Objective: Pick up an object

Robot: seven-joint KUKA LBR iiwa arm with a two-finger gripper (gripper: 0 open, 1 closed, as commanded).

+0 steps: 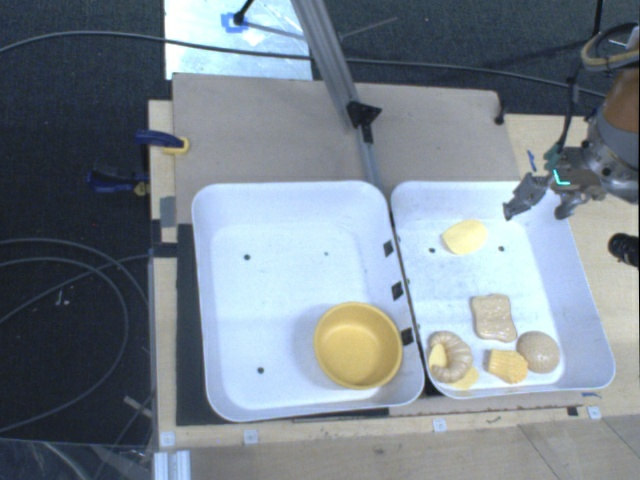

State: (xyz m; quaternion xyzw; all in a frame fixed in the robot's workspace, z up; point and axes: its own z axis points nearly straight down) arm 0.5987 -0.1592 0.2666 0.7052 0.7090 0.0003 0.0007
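Gripper (pixel 545 200) position: above the upper right rim of the right bin (pixel 580 268), up and to the right of the pale yellow piece (pixel 465 236), which I take as landmark. Fingers spread apart, nothing between them; one tip (pixel 518 206) points down-left toward the landmark.

Candidates, all in the right bin:
- pale yellow piece, alone on bare floor, well apart from everything else.
- tan slab (pixel 494 317), below and right of the landmark.
- beige ball (pixel 538 351), ridged yellow piece (pixel 507 366) and ringed roll (pixel 450 356), clustered further below it along the near wall; roll and ridged piece look close to touching.
- yellow bowl (pixel 358 344), far down-left of the landmark, in the left bin (pixel 240 228).

Judgement: step in hand is the approach. The landmark piece is nearest and has clear floor all round, so it is the sensible target. To do it well I should centre over it before descending, keep the fingers wide, straddle its short axis, go low enough to catch its sides, since it looks flat and rounded, then close. Risk: a shallow close could squeeze it out sideways.
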